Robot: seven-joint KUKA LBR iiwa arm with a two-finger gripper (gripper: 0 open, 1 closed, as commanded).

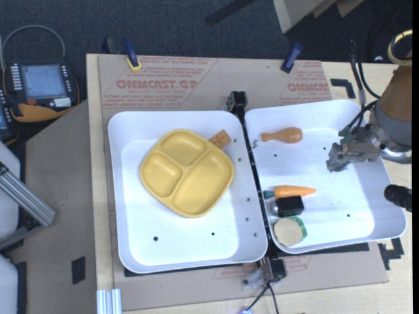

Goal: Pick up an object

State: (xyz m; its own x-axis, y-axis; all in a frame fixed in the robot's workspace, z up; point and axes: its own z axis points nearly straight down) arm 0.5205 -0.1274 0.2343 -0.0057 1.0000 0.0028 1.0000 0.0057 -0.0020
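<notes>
From above, the gripper (338, 157) hangs over the right bin (386, 224), toward its far right side, at the end of the grey arm (393, 120) that comes in from the right edge. Whether the claw is spread or pressed together cannot be told at this angle; nothing is visible between its tips.

Left of the claw and slightly farther back lies a tan toy drumstick (283, 135) on the bin floor, apart from it. Nearer the camera and left of the claw, a toy carrot (294, 191) lies along the bin's left side, with a small black block (289, 206) just beside it. Next to the block sits a round, cream-coloured disc with a green rim (288, 231) in the near left corner.

Well to the claw's left, across the divider, the left bin (124, 175) holds a yellow sectioned plate (187, 173). A small brown block (220, 138) peeks out at the plate's far edge.
</notes>
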